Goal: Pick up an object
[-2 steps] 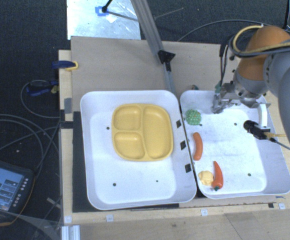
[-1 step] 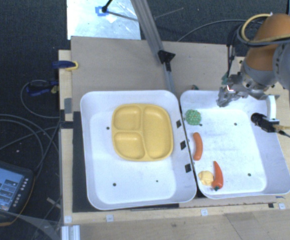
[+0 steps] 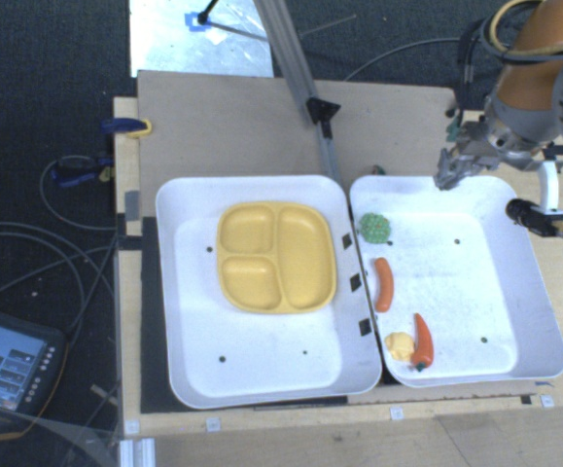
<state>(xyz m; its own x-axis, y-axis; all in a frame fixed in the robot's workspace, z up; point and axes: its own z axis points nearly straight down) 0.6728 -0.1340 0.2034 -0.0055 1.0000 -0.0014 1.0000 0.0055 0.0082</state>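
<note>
My gripper [image 3: 448, 175] hangs over the back rim of the right bin [image 3: 475, 261], near its far edge. Nothing shows between its fingertips. In that bin, along the left side, lie a green broccoli piece [image 3: 374, 227], a red-orange sausage [image 3: 384, 284], a small yellow item [image 3: 399, 344] and an orange carrot [image 3: 423, 341] at the front. All of them are well clear of the gripper, to its left and toward the front.
The left bin [image 3: 193, 358] holds a yellow divided plate [image 3: 274, 258]. A slanted grey pole [image 3: 291, 52] ends in a black clamp behind the bins. A black fitting [image 3: 529, 214] sits at the right bin's right rim. Cables and a pendant lie left of the bench.
</note>
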